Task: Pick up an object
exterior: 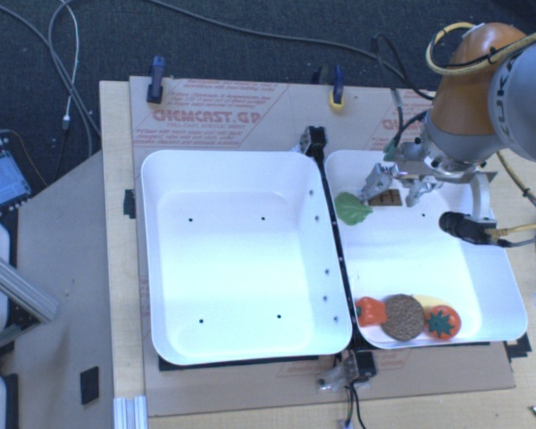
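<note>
Right now I am watching the gripper [397,189] hovering spread open over the right bin [482,280], straddling a brown block [387,198] beside a green leaf [351,208]; nothing is being lifted yet, so the pickup remains.

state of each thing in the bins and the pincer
pincer: open, fingers spread above the right bin's far end
brown block: lying in the bin under the pincer, not held
green leaf: lying by the bin's left wall
burger: lying at the near edge
tomato: lying right of the burger
</note>
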Robot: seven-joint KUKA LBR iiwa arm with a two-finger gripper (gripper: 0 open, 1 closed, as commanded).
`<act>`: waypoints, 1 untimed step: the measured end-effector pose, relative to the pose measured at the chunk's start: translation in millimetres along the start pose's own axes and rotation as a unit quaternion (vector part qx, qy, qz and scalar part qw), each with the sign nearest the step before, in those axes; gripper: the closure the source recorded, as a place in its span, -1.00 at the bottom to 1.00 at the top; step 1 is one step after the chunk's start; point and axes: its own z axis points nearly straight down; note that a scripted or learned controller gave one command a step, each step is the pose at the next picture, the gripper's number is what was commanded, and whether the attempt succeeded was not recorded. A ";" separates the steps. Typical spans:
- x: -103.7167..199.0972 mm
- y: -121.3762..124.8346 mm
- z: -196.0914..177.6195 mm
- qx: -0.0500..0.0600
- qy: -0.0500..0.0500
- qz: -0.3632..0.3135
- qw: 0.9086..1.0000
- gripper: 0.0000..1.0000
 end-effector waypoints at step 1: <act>-1.6 -10.4 50.1 0.000 0.000 0.000 1.000 -1.00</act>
